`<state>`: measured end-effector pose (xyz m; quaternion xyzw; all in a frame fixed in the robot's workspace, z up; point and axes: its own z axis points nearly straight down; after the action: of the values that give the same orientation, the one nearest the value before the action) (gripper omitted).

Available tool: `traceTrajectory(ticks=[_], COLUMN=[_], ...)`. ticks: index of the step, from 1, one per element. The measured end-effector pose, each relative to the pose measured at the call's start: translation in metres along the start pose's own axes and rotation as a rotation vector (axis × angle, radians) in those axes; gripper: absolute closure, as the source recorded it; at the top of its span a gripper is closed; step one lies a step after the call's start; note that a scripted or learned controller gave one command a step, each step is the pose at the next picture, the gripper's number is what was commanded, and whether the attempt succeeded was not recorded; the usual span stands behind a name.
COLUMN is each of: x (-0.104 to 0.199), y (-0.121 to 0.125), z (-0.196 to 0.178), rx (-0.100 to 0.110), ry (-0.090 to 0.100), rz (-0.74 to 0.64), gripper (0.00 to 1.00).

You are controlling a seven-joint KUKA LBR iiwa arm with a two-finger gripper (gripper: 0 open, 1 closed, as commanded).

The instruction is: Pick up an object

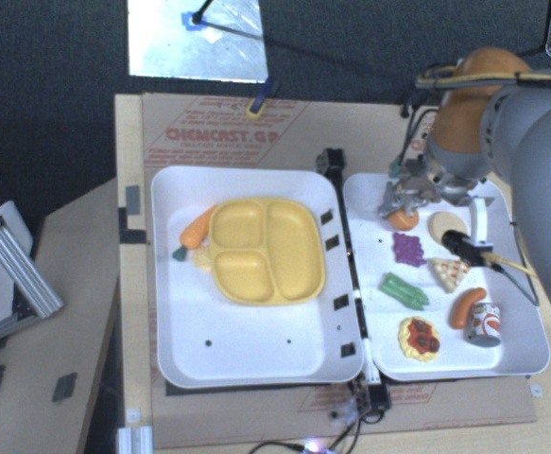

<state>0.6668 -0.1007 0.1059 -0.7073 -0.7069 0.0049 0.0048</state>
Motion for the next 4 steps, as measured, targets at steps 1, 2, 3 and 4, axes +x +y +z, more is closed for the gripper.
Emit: traceTrajectory(ticks=[1, 2, 3, 4], x=[-0.006, -0.002, -0.002, 0.042], y=[-0.006, 0.005, 0.006, -0.02], z=[-0.049, -0.105, -0.12, -0.11], rx=[-0.02, -0.022, -0.018, -0.013], ry=[-0.001, -0.001, 0.0, 0.002], rz=[-0.002, -0.006, -0.006, -0.009], gripper=[1.0, 1.0, 1.0, 1.0])
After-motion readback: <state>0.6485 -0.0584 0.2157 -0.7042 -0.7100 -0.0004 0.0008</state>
